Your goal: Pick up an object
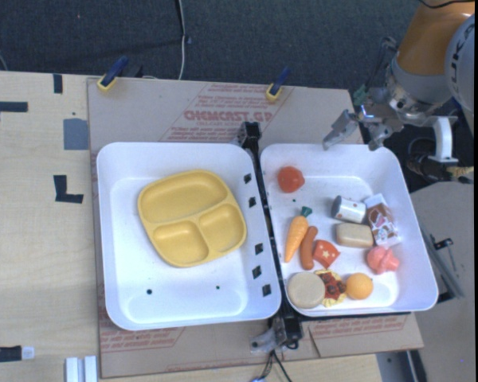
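White right bin [398,293] is the landmark: the claw [357,130] hovers just above its far rim, fingers spread, pinching nothing. Inside that bin lie a red tomato [291,179] near the far left corner, a carrot [295,237] below it, and an orange ball [358,286] by the near rim.

The wooden bench [32,213] bears a cardboard sheet [215,114], seemingly clamped, under two bins [111,213].

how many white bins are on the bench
2: the left bin holds a yellow divided plate; the right bin holds the toy food.
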Motion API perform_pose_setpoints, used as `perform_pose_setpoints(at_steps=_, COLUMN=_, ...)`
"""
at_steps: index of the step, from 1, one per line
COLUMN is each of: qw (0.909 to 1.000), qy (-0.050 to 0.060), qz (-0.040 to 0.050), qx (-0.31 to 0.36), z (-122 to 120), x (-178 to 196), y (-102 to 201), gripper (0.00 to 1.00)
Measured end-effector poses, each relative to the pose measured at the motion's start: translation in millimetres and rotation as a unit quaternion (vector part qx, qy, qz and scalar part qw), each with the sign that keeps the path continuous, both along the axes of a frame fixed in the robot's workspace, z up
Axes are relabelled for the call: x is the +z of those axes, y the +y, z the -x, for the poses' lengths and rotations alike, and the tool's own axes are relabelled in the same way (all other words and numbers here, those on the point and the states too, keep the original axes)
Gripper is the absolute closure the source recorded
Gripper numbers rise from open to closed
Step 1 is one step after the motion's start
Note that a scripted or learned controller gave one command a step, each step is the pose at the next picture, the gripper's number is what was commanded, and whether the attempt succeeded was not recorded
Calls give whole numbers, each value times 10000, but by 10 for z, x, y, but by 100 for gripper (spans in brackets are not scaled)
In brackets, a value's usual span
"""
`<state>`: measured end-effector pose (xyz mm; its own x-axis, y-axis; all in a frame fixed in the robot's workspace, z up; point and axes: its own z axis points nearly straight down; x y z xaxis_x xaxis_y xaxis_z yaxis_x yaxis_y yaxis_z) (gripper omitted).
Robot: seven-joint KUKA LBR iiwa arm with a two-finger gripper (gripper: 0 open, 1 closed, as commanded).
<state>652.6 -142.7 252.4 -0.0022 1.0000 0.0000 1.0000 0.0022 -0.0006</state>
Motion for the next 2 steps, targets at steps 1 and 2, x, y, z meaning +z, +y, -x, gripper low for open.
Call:
perform_pose_setpoints(at_steps=1, qw=10000, qy=86, qz=-24, qx=3, z=635, x=-1166, y=525, gripper=0)
perform_pose_setpoints(at_steps=2, qw=10000, qy=-25, qz=7, qx=9, z=-188, x=-1354, y=330, gripper=0)
